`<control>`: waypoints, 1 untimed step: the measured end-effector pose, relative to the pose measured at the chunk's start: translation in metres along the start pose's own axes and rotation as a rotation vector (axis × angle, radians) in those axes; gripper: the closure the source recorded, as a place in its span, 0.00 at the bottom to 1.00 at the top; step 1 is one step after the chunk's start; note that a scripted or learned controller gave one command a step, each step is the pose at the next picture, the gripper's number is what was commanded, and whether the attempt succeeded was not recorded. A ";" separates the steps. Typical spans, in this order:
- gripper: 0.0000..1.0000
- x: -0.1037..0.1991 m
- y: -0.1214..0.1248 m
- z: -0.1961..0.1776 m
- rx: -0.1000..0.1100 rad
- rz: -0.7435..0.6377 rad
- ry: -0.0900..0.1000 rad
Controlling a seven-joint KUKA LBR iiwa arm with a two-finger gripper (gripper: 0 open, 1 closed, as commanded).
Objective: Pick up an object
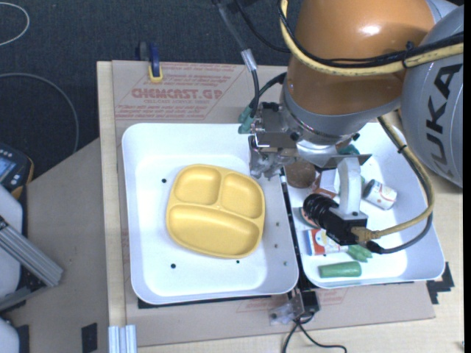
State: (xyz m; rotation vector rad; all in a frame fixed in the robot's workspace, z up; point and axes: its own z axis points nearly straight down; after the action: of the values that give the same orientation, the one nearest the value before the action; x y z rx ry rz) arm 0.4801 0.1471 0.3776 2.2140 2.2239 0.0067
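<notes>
Nearest, by the front wall of the right bin [405, 250]: green stick [340, 269], lying flat. Just behind it, red-and-white packet [318, 243]. In the left bin [147, 219], around its middle: yellow divided plate [215, 210], well apart from the rest. Farther back on the right, small white tube [381, 193]. Beyond, gripper [274, 164] low over the ridge between bins; open or closed, cannot tell.
</notes>
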 end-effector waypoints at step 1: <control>1.00 0.001 0.000 -0.010 -0.002 -0.001 0.000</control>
State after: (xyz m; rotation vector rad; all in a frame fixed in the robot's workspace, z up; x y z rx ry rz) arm 0.4806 0.1477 0.3876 2.2113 2.2245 0.0093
